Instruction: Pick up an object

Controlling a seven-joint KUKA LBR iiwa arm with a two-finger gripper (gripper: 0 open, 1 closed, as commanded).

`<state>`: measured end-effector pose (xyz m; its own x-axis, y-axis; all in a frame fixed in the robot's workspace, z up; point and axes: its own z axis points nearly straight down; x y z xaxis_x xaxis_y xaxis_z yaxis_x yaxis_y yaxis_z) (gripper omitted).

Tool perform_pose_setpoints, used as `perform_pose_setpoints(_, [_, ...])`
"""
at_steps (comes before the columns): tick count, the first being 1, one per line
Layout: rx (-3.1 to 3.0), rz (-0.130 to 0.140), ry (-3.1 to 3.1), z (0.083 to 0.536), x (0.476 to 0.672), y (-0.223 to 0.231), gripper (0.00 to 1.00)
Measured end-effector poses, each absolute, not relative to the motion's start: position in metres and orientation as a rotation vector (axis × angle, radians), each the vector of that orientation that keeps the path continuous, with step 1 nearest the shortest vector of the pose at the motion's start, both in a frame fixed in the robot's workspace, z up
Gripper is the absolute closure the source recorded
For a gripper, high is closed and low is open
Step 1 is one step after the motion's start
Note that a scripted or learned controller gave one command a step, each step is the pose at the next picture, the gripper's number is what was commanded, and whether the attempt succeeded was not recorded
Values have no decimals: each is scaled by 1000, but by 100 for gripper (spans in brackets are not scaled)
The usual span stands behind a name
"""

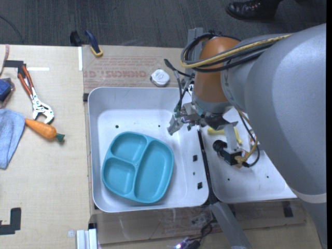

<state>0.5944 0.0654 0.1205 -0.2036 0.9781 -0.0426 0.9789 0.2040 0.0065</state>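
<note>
A light blue divided plate (138,166) with three compartments lies flat in the left white bin (99,122), toward its front left. My gripper (180,123) hangs over the right side of that bin, near the wall between the two bins, up and to the right of the plate and apart from it. I see nothing held in it. The grey arm with its orange band (218,71) comes in from the right and hides much of the right bin (254,183).
On the bench left of the bins lie an orange carrot (42,129), red-handled pliers (32,95) and a blue cloth (9,134). A white round cap (160,77) sits behind the left bin. Cables and a yellow fitting (234,148) hang over the right bin.
</note>
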Motion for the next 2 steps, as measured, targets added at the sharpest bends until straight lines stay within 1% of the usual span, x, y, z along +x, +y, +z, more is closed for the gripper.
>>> perform_pose_setpoints(2, [1959, -31, 2406, 121, 595, 66, 0])
